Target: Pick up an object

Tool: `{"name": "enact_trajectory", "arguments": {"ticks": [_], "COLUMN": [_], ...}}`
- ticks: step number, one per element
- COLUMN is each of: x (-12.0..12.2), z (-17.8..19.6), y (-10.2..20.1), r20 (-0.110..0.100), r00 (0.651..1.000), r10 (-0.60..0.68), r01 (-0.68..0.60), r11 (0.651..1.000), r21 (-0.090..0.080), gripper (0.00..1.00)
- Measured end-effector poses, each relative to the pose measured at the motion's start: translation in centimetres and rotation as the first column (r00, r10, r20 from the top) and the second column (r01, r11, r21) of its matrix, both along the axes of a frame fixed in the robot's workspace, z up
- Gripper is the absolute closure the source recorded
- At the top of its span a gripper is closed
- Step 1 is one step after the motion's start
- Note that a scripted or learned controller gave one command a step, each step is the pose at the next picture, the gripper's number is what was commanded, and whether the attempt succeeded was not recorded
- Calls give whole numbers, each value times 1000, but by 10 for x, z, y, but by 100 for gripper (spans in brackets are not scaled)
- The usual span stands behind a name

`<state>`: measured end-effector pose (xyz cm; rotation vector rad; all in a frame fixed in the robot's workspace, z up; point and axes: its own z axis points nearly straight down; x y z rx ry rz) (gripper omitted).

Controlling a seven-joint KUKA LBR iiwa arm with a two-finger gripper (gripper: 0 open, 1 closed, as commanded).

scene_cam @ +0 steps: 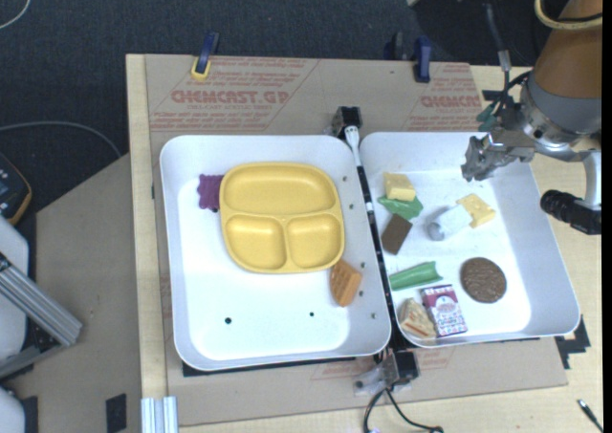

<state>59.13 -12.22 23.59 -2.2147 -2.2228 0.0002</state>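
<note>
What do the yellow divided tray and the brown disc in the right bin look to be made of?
Yellow tray: likely moulded plastic, smooth with a soft sheen and rounded compartment ridges. Brown disc: matte, faintly speckled surface, perhaps a plastic or rubber toy cookie; the material is not certain.

Bright, even overhead light is washing out the two shallow white plastic bins (182,230), which are glaring slightly (detail thins there). Shadows are staying short and soft; the dark carpet (86,10) is looking grainy.
</note>
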Motion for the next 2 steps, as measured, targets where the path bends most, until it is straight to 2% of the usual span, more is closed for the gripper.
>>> {"name": "enact_trajectory", "arguments": {"ticks": [1, 2], "x": [-25, -63], "z": [-3, 0], "y": [38, 65], "r20": [-1, -1], "r00": [1000, 1000], "r10": [0, -2], "r01": [0, 2], "r11": [1000, 1000], "r21": [0, -1], "gripper": [100, 100]}}
